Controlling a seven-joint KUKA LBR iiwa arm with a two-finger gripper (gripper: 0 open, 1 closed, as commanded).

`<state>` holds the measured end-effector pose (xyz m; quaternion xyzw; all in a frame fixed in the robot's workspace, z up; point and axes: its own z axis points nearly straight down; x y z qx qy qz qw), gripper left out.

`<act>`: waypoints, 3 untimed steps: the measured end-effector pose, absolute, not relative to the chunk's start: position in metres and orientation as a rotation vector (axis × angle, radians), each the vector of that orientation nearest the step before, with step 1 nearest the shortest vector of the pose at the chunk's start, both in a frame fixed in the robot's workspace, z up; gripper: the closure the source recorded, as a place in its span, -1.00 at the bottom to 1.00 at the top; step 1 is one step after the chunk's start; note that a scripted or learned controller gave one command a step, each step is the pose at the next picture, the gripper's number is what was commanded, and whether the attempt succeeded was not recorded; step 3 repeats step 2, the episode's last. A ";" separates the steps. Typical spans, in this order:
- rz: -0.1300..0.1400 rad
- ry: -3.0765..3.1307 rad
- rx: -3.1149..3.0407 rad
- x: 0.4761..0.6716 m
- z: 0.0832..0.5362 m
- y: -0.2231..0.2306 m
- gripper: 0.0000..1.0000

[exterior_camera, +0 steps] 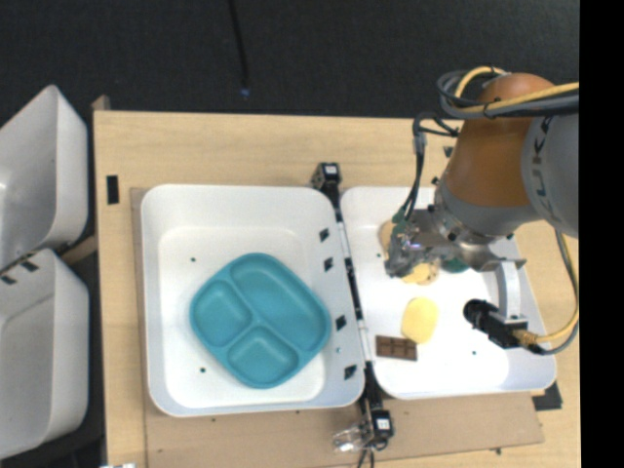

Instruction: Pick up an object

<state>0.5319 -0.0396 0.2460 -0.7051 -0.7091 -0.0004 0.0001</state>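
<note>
Writing: a few dark letters on the grey arm [546, 174] at the right, cut off, can't read. No labels or brands legible on bins or items.

Surface: pale wood worktop [117, 291], w/ two shallow white bins side by side. Black clips [343, 261] run along the seam btwn them, plus one at the far end of the seam and one at the near end. Beyond the worktop's far edge, dark floor [341, 37] w/ a thin black cable [234, 27] across it. At the left, off the worktop, two white moulded shells [34, 261], one behind the other.

Left bin [175, 213]: one teal plate [258, 318] w/ three compartments, lying flat, roughly centred.

Right bin [458, 373]: holds the pickable things.
- Yellow oval piece [420, 320], mid-bin, lying free.
- Brown bar [396, 348], flat, just near-left of the oval, close to the seam.
- Pale yellow piece [421, 275], partly under the tool's near side.
- A yellowish bit [397, 230] on the tool's far-left side, mostly hidden, can't ID.

Tool [405, 259] is low over the far-left part of the right bin, arm w/ orange band coming in from the right. Can't tell if it's apart or together, nor if anything is gripped; the pale yellow piece sits right by it, contact unclear. The oval and bar are apart from the tool.
</note>
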 end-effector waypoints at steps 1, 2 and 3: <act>-0.003 -2.229 -2.213 0.533 0.246 0.005 1.00; -0.002 -2.229 -2.209 0.518 0.250 0.065 1.00; -0.002 -2.229 -2.209 0.518 0.250 0.065 1.00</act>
